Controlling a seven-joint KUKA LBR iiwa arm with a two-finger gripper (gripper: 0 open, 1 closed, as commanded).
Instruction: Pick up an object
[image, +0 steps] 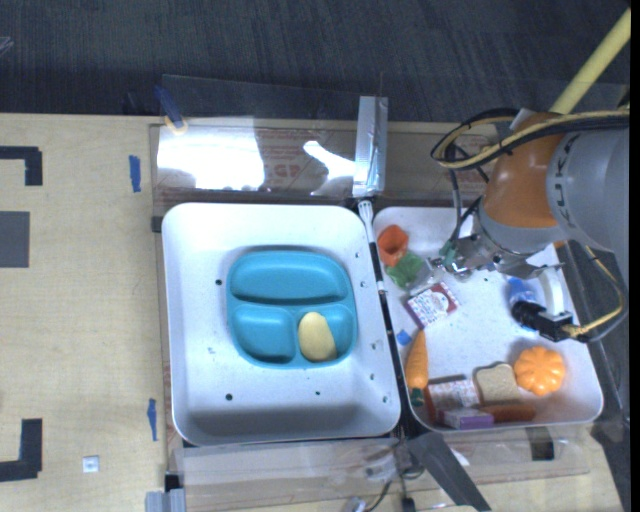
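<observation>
White plastic forms both bins on the desk. The left bin (190, 330) carries a blue divided tray (280, 290) with a yellow lemon-like piece (317, 336) in one compartment. The right bin (580, 400) holds the loose things to pick: an orange cup (393, 241), a green piece (408, 268), a red-and-white packet (432, 304), a carrot (417, 362), toast (495, 382) and a small pumpkin (540, 369). The tool (462, 254) hangs over that bin's upper part, near the green piece, probably lining up a grasp; whether it is open or closed cannot be told. The packet's print is too small to read.

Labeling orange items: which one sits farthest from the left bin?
The pumpkin, round and ribbed, by the slice of bread; the carrot and orange cup hug the divider.
</observation>
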